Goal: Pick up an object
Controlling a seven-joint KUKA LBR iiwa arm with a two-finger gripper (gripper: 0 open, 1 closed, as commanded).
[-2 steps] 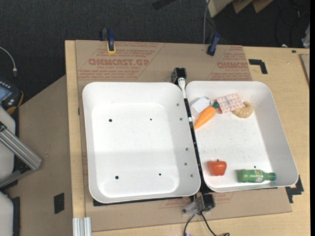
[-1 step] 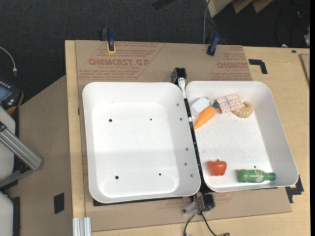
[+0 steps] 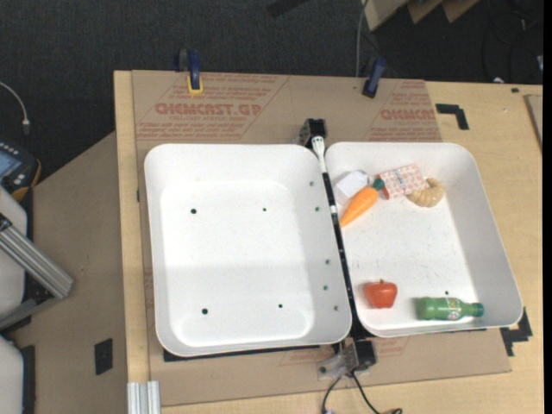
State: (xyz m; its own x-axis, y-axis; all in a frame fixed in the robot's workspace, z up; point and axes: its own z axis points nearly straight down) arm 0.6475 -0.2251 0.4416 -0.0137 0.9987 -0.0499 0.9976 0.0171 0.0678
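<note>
Right bin holding carrot, tomato, green bottle, pincer state cannot be told

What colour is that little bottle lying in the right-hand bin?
The bottle is green, with a white cap end; it shows clearly in the overhead camera view.

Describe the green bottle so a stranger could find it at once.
Look in the right bin, along its near edge. The green bottle lies on its side there, just right of a red tomato. It is the only green thing and the longest in that bin.
</note>
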